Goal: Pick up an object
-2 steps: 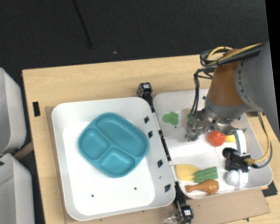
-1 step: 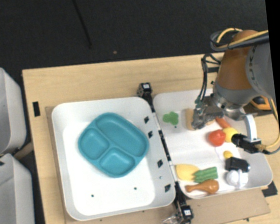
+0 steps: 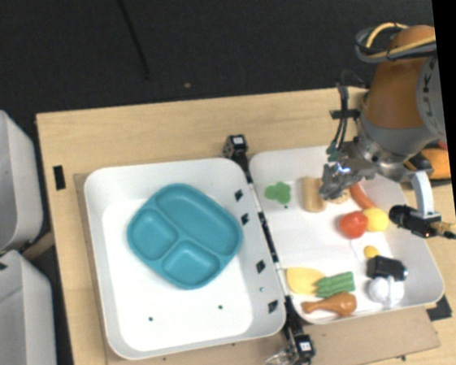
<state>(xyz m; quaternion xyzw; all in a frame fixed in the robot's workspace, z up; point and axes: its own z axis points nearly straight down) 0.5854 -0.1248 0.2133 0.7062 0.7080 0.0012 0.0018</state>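
Toys fill the right-hand shallow white bin (image 3: 299, 235), and we take them as the things to be picked. Near its far edge we see a small green leafy piece (image 3: 277, 192), then a tan block-shaped piece (image 3: 310, 194) just beside it, with an orange-red carrot-like stick (image 3: 361, 196) further right. Toward the middle lie a red tomato-like ball (image 3: 352, 225) and a yellow ball (image 3: 376, 219), touching or nearly so, and a smaller yellow piece (image 3: 370, 252) below them. Along the near edge we find a pale yellow banana-like piece (image 3: 303, 277), a green ridged vegetable piece (image 3: 335, 285), a brown drumstick-shaped piece (image 3: 330, 306), a black block (image 3: 385, 267) and a whitish round object (image 3: 379, 290). The tool (image 3: 336, 180) hangs over the far part of this bin, right at the tan block and the carrot-like stick; we cannot tell how it is set, nor whether it touches either. Above it rises the grey arm with its orange band (image 3: 394, 97). In the left white bin (image 3: 120, 312) a teal plastic tray with three compartments (image 3: 184, 235) lies tilted. Both bins rest on the pale wooden desk (image 3: 140, 130).
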